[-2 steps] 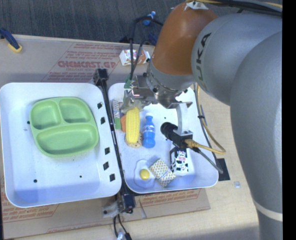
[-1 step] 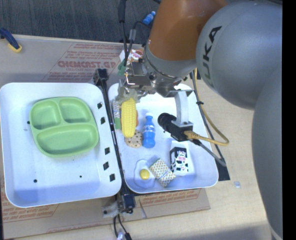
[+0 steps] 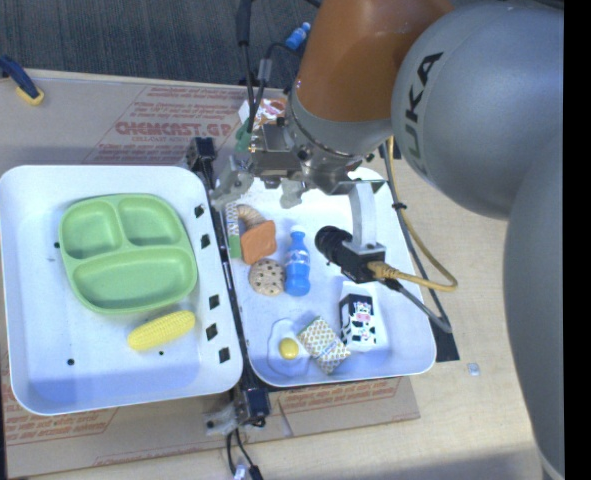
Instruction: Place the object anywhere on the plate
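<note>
— Green plate [image 3: 127, 253], left bin [image 3: 20, 298]; yellow corn [image 3: 161, 330] just beside it?
— Yes. Gripper [image 3: 275, 163] above right bin [image 3: 410, 313]: cookie [image 3: 267, 277], blue bottle [image 3: 297, 263], milk carton [image 3: 359, 321]. Grip state: cannot tell.

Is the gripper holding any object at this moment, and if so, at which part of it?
It cannot be told. The gripper is above the far end of the right white bin, and the grey arm hides what is under it.
</note>
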`<control>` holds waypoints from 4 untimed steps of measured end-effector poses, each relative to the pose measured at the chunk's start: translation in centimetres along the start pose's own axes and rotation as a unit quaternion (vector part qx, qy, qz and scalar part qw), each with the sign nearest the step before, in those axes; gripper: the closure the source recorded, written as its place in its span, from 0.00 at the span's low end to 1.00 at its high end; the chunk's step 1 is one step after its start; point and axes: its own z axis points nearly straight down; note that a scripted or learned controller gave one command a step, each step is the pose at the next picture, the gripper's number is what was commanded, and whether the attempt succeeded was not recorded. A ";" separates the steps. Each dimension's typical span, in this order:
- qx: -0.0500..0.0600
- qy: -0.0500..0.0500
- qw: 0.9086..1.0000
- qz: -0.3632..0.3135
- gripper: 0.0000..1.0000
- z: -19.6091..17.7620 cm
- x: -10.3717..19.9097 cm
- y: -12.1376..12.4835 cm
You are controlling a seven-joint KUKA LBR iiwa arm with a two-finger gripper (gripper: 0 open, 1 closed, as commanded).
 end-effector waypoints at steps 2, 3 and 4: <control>0.003 0.000 1.000 0.000 1.00 1.0 4.7 0.9; 0.001 0.000 1.000 0.000 1.00 -2.3 9.7 6.0; 0.003 -0.001 1.000 -0.001 1.00 2.5 10.7 7.5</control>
